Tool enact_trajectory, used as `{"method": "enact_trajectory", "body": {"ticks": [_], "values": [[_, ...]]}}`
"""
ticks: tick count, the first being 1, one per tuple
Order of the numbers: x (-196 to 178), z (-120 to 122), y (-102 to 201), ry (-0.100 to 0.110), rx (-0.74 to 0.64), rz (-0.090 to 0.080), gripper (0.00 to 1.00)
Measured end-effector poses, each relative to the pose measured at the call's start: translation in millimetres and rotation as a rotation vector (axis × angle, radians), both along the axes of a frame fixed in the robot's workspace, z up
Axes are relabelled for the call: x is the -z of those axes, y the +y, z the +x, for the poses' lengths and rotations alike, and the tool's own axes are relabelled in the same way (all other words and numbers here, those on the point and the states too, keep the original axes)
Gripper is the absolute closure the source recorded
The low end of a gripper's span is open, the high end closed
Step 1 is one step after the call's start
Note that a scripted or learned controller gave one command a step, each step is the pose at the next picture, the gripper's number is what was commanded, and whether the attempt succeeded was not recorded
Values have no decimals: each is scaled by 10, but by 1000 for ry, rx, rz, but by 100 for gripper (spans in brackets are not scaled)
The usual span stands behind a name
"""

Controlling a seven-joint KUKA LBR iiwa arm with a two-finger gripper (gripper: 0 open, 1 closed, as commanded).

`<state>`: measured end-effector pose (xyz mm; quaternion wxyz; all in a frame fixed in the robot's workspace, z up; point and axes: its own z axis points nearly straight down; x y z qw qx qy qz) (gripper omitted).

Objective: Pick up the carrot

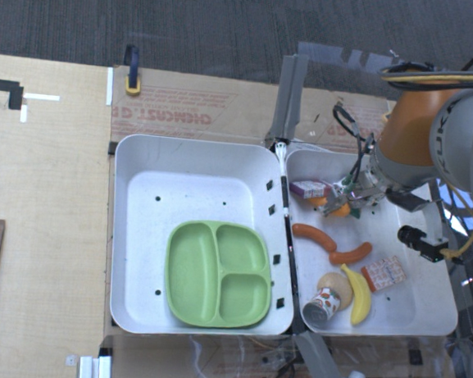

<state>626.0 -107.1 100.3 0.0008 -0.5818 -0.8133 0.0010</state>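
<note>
The carrot (pixel 339 207), small, orange and apparently a light, stiff, smooth toy, lies at the far end of the right bin (pixel 422 320) beside a small box (pixel 309 190); the gripper (pixel 353 196) sits directly over it, finger state indiscernible; best taken across its middle.

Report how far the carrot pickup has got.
Done: the arm has reached into the right bin, and the gripper sits low over the carrot near the bin's back left corner. In hand: the grasp itself; whether the carrot is gripped cannot be told. Left: lifting it clear; it looks to be down in the bin.
</note>
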Motion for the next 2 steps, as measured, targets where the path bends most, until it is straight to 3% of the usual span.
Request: {"method": "enact_trajectory", "body": {"ticks": [1, 2], "values": [[-1256, 332, 190, -3, 29, -1, 100], [-2524, -154, -65, -2, 190, -2, 100]]}}
